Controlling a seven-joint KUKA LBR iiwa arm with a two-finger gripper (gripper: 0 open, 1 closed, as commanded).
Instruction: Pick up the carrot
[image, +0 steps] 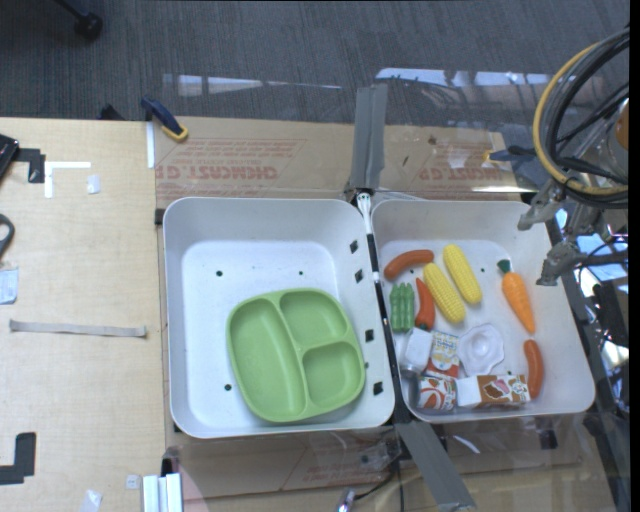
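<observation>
Lying just left of the gripper, whose grip state I cannot tell, is the carrot.

Robot arm cut off at the frame's right edge, its hand hidden; labels on small packets in the right bin too blurred to read.

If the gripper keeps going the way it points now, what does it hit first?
Probably the orange toy carrot: the gripper sits at the right white bin's far right rim, angled down-left toward it. Depth is unclear from this single view, so it might meet the bin floor beside it.
</observation>
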